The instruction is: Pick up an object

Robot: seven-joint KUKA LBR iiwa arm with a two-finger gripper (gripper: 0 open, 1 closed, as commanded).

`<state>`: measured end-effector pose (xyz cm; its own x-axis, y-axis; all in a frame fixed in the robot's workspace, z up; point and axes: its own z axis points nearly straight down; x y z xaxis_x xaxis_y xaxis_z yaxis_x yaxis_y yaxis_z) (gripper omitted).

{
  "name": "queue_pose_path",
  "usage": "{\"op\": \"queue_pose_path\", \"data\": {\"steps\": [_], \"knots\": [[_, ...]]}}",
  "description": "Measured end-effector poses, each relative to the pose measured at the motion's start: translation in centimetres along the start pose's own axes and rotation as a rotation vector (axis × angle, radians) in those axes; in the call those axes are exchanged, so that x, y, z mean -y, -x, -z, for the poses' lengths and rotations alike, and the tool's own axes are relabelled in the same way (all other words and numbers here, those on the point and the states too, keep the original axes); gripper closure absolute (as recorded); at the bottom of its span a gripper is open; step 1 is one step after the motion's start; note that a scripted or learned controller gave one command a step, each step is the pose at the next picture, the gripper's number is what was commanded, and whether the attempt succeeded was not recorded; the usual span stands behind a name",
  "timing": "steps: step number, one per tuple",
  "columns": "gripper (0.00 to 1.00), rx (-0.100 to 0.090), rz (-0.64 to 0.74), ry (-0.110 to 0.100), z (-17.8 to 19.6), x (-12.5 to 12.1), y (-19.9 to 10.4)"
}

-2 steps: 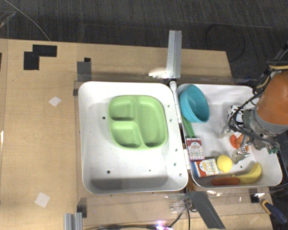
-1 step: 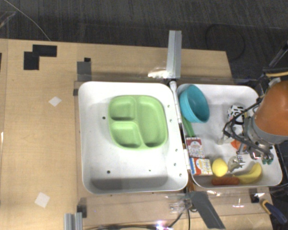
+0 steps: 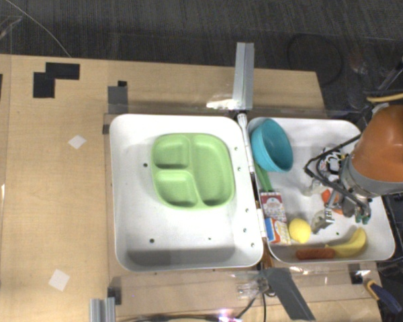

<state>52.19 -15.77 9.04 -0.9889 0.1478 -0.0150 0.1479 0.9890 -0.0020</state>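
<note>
From the overhead camera, the arm [image 3: 389, 154] comes in from three o'clock and hangs over the right bin [image 3: 302, 129], with its gripper [image 3: 324, 219] low above the bin floor near the five o'clock corner. Whether it is spread or pressed together I cannot tell, and nothing can be seen pinched in it. The likely targets crowd together there: a lemon [image 3: 299, 231] just at the gripper's nine o'clock, a banana [image 3: 350, 243] at its four o'clock, a reddish sausage [image 3: 315, 253] along the near wall, and a small carton [image 3: 273, 208] by the dividing wall. A blue bowl [image 3: 271, 145] leans at the bin's eleven o'clock. The left bin [image 3: 131, 180] holds a green divided tray [image 3: 191, 170]. The risk, as I judge it, is a miss: the round lemon could roll off, or neighbours could get nudged against the wall.
</note>
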Motion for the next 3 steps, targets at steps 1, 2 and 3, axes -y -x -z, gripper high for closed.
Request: {"op": "queue_pose_path", "data": {"steps": [1, 2, 3], "knots": [[0.0, 0.002, -0.197, 0.0, 0.0, -2.0, 0.4], [0.0, 0.005, -0.234, -0.015, 0.0, -5.6, 1.4], [0.0, -0.003, 0.005, 0.002, -0.3, -6.2, 8.4]]}}
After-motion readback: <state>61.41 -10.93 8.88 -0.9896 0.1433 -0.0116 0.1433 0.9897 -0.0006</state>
